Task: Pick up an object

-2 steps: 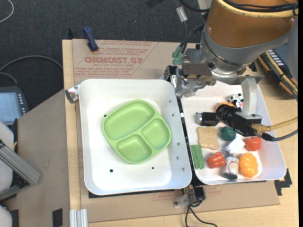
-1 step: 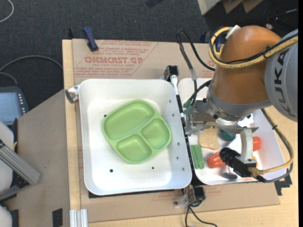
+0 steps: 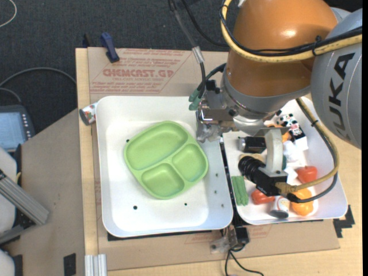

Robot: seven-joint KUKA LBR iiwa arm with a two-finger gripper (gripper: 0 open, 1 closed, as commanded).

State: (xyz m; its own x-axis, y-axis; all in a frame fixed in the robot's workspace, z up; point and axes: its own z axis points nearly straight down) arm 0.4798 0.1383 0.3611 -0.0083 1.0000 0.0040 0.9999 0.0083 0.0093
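My gripper [image 3: 204,132] hangs over the divide between the two white bins, at the upper right corner of the left bin [image 3: 115,206]. A light green plate [image 3: 167,160] with three compartments lies in the middle of the left bin, just left of and below the gripper. The right bin [image 3: 336,197] holds several small things: a green stick [image 3: 238,190] by its left wall, a red piece [image 3: 261,198], an orange-red piece [image 3: 307,173], an orange piece [image 3: 305,207] and a black-and-white toy [image 3: 287,122]. The arm hides much of the right bin. I see nothing between the gripper's tips.
A blue clamp [image 3: 109,46] sits on the brown board [image 3: 144,71] behind the bins. A small capped item [image 3: 87,114] rests outside the left bin's upper left corner. Cables loop above the arm.
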